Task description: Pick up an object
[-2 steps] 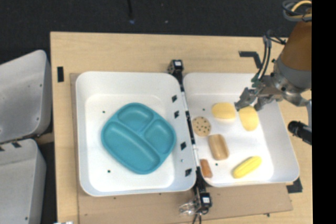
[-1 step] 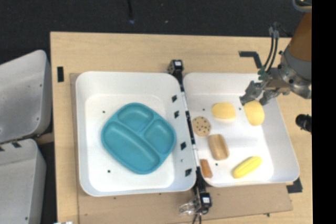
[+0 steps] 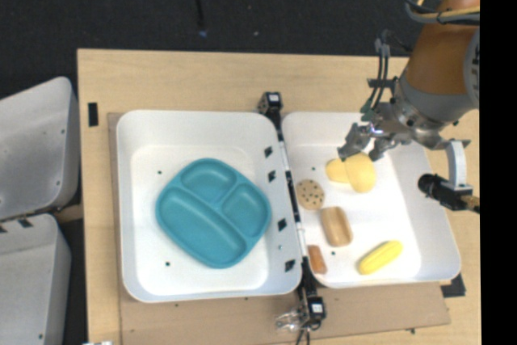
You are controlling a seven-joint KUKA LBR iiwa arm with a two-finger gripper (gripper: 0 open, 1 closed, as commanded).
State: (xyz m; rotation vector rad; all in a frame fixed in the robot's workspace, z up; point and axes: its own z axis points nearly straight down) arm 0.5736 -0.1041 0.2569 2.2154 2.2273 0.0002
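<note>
The gripper (image 3: pixel 365 143) hangs over the right bin (image 3: pixel 428 254), just above a pale yellow pear (image 3: pixel 355 173), and its fingers look spread open with nothing between them. The round pear could roll or slip out sideways when the fingers squeeze. The pear lies right under the fingertips, with a cookie (image 3: pixel 309 192) near.

You see a pale wooden surface (image 3: pixel 97 85) carrying two shallow white bins side by side: the left bin (image 3: pixel 129 254) and the right bin (image 3: pixel 428 254), touching along their inner edges.
</note>
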